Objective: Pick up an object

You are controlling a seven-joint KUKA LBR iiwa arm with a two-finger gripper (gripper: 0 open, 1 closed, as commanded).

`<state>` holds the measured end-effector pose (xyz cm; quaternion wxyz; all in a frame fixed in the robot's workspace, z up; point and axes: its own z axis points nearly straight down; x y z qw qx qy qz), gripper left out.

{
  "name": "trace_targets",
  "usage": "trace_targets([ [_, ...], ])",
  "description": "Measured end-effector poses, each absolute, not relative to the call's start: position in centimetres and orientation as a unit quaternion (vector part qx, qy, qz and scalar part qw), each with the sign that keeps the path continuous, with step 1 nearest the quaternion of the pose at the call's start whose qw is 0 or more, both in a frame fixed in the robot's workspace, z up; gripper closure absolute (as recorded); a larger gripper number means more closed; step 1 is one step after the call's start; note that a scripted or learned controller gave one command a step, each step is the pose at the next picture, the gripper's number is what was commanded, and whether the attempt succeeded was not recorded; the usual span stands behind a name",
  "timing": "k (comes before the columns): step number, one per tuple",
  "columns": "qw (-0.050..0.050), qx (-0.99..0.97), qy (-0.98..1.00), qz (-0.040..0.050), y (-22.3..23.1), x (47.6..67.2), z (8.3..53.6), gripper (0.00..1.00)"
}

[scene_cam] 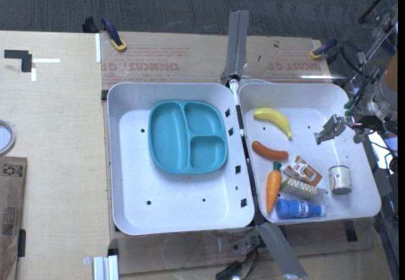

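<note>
My gripper [329, 129] hangs over the right part of the right bin [304, 98], open, with nothing between its fingers. To its left lie a yellow banana [273, 119] and a red-orange sausage [270, 150]. Toward the front are an orange carrot [273, 189], a brown and white snack packet [302, 174], a blue bottle [300, 210] on its side and a small white can [340, 179]. The can sits just below and slightly right of the gripper in the view. The gripper touches none of them.
The left bin [126, 165] holds a teal divided plate [188, 136]. A grey divider post [236, 45] rises at the back between the bins. Clamps [114, 35] hold cardboard behind them. Cables and arm parts crowd the right edge [373, 102].
</note>
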<state>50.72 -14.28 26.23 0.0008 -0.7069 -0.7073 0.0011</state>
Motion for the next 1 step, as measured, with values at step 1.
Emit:
trace_targets([
  [1, 0.001, -0.697, -0.717, 0.0009, -13.44, 51.73, 10.02, 0.00],
])
